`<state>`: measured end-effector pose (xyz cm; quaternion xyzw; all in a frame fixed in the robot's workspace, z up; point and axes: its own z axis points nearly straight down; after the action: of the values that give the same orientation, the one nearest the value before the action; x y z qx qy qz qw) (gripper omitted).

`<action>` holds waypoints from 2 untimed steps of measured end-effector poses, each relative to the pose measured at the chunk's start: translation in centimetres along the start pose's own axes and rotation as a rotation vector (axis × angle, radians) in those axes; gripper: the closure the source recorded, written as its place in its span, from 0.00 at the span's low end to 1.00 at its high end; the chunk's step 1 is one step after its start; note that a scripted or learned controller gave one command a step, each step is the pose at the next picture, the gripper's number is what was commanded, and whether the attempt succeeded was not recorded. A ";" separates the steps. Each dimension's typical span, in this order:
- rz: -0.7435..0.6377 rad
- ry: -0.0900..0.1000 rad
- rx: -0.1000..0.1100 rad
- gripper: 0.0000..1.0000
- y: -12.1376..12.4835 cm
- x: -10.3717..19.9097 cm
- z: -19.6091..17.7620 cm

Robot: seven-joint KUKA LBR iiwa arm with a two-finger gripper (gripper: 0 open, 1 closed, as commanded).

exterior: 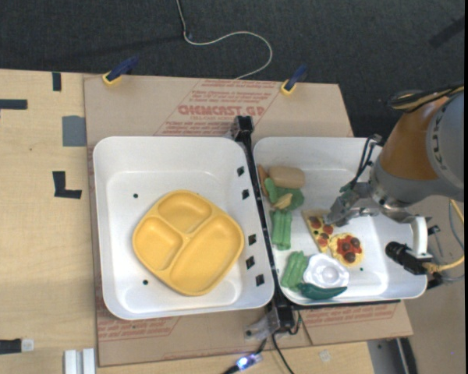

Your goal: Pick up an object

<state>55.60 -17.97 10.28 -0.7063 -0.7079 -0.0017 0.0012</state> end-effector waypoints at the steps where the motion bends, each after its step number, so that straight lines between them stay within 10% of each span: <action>1: 0.002 -0.005 -0.002 1.00 -0.4 -0.6 -5.9; 2: 0.001 -0.006 -0.003 1.00 -0.5 -1.4 -11.9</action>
<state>55.14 -19.38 22.17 -0.7069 -0.7074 -0.0007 -0.0020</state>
